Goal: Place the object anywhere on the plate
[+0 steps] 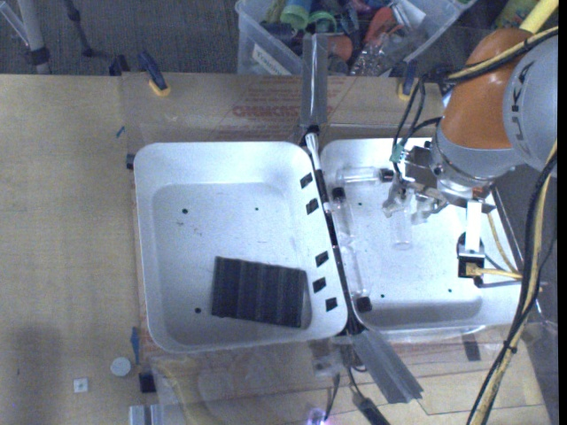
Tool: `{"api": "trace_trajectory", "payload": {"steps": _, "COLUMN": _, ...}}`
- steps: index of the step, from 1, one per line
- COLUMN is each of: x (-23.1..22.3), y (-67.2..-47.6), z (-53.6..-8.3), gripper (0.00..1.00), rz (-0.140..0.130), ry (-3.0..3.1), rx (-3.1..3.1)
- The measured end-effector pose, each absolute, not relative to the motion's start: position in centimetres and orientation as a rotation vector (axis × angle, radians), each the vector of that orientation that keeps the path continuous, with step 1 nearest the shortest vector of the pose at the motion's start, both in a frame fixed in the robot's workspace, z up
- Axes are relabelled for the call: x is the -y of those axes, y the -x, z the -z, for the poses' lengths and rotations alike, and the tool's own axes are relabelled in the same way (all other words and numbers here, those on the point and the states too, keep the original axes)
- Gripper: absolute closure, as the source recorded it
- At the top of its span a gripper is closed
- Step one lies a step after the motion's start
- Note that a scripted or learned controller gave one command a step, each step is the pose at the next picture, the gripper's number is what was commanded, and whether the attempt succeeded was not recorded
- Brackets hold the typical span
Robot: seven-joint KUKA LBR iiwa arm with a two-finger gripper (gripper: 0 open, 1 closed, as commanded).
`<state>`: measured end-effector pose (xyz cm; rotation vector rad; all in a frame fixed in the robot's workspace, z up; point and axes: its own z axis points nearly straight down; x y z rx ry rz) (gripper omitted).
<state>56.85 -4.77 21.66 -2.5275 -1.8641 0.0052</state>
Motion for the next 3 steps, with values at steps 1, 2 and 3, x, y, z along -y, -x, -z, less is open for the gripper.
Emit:
{"api": "trace_trajectory", "payload": {"steps": 1, "x": -5.6, "y": -54.6, "z": -20.9, "gripper": 1.0, "rz": -0.006, "ry": 2.431, "rx": 1.984}}
{"api": "trace_trajectory", "payload": {"steps": 2, "x": -10.4, "y": -54.1, "z": -18.2, "gripper": 1.0, "rz": -0.002, "ry": 1.327, "rx": 2.843}}
{"api": "trace_trajectory", "payload": {"steps": 3, "x": -10.0, "y": -64.7, "z": -10.6, "gripper": 1.0, "rz": 0.013, "ry": 0.977, "rx": 2.99}}
